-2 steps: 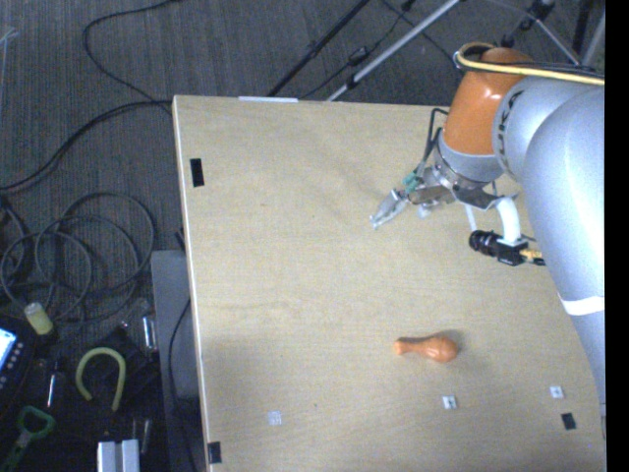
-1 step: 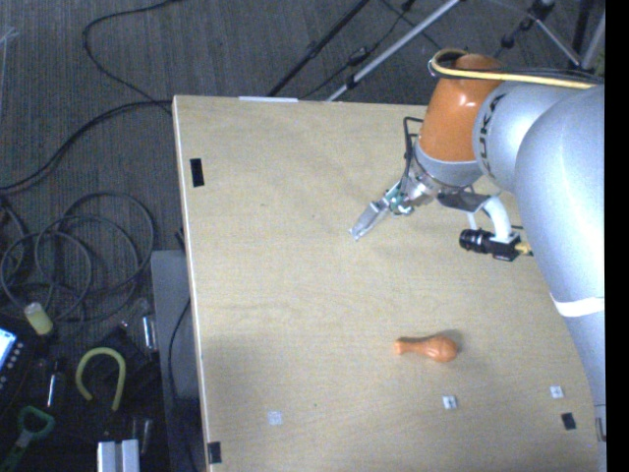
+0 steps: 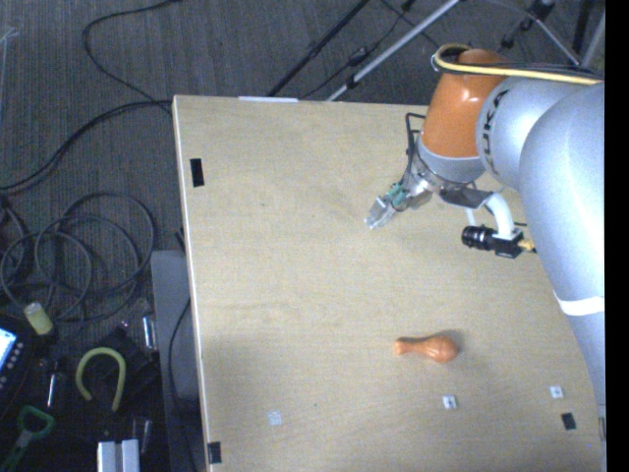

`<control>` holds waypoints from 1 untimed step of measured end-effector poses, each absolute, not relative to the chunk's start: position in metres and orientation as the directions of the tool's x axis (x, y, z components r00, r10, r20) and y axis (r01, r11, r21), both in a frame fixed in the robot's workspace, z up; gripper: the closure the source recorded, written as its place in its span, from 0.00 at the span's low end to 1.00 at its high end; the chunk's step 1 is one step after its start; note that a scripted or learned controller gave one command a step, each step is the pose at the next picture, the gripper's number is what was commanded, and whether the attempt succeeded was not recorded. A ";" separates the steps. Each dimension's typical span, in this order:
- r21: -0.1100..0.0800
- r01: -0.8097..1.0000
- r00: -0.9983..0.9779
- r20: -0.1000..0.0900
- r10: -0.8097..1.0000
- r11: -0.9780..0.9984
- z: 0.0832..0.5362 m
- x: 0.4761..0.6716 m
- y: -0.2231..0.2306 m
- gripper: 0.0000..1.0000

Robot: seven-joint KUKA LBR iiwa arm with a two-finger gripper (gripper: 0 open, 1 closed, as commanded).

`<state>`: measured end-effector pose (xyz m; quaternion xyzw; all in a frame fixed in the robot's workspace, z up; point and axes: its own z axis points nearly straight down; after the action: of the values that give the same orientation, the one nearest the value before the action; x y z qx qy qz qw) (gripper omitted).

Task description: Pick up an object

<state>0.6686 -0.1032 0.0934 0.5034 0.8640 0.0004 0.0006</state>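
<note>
The grey arm (image 3: 555, 175) comes in above and to the right of the orange object (image 3: 428, 347), its broad metal-grey link bulking large and a glossy orange band (image 3: 462, 106) rounding the wrist. From the band the wrist tapers down and leftward to the tool (image 3: 383, 212), which hangs tilted above the desk (image 3: 295, 293), well above the orange object and a little to its left. The tool's tip is small and blurred, pale grey with a touch of green behind it; how far it is parted cannot be told, and nothing is visibly held in it. A small black cylinder (image 3: 491, 239) juts from the wrist, above and right of the orange object.

The orange object lies on its side on the desk, apart from the tool. It is smooth, with 1 rounded bulb at its right end narrowing to a thin neck at the left.

The desk is a flat, matte, pale tan board with a few small black and white markers near its edges. Left of the orange object, beyond the desk's edge, dark ribbed carpet (image 3: 79, 67) carries looped black cables (image 3: 88, 254) and a green U-shaped piece (image 3: 98, 372). Far above the orange object, slim metal stand legs (image 3: 413, 28) cross the floor.
</note>
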 end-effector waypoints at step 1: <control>-0.001 0.976 -0.216 -0.001 0.976 0.216 0.184 0.668 -0.084 1.00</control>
<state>0.6684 -0.0842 0.1835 0.6262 0.7797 -0.0006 0.0003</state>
